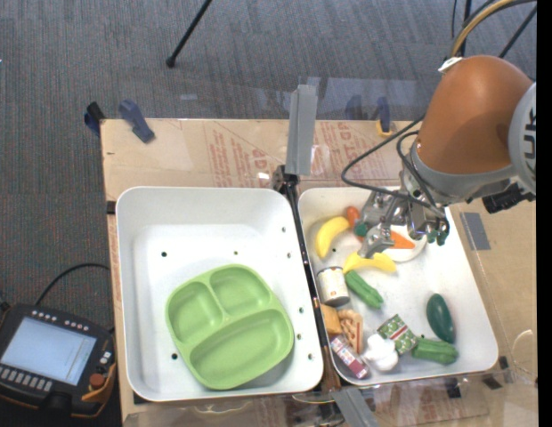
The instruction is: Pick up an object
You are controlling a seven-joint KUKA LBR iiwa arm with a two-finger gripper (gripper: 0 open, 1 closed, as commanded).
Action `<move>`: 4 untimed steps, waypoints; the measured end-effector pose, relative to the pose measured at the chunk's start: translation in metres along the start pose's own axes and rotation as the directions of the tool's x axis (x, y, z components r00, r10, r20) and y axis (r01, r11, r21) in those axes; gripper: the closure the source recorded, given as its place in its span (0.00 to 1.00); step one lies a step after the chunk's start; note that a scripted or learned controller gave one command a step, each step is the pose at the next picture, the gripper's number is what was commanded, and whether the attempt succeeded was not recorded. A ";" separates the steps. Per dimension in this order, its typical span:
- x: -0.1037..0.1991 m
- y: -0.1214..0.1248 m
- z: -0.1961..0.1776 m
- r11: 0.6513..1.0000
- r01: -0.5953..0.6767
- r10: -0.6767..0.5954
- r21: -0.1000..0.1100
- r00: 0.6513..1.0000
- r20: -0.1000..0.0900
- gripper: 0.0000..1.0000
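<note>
Several plastic toy foods crowded in right-hand shallow white bin (476, 278) beneath metal two-finger claw (383, 237); claw state impossible to tell amid cables. Just left of claw, curved yellow plastic banana (330, 235); directly below, smaller yellow piece (369, 262) and orange carrot-like piece (401, 238), glossy, smooth, rounded. Likely risks: slipping off curved plastic, nudging neighbours, closing on nothing.

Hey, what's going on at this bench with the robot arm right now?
A grey robot arm with an orange band reaches in from the right, its two-finger gripper low over the right white bin, among toy foods: a yellow banana, a green cucumber and a dark green avocado-like piece. Whether it grips anything is unclear. The left white bin holds a green divided plate.
</note>
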State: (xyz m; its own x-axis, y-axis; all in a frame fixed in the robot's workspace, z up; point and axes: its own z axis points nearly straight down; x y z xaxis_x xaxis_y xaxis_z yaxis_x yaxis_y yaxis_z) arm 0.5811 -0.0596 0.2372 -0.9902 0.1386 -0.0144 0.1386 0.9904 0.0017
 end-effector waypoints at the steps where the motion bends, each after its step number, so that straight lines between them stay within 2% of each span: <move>1: 0.002 0.002 -0.003 1.000 0.005 -0.005 0.000 1.000 -0.011 1.00; 2: 0.051 -0.005 0.011 0.967 0.255 -0.255 -0.003 0.967 -0.016 1.00; 3: 0.103 0.008 0.050 0.805 0.593 -0.593 -0.011 0.805 -0.015 1.00; 4: 0.076 0.015 -0.026 0.724 0.689 -0.689 -0.008 0.724 -0.006 1.00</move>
State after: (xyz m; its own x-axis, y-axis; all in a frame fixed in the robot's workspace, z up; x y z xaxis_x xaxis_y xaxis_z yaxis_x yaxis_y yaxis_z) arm 0.5074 -0.0345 0.2618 -0.8130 -0.5823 -0.0052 -0.5823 0.8130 -0.0011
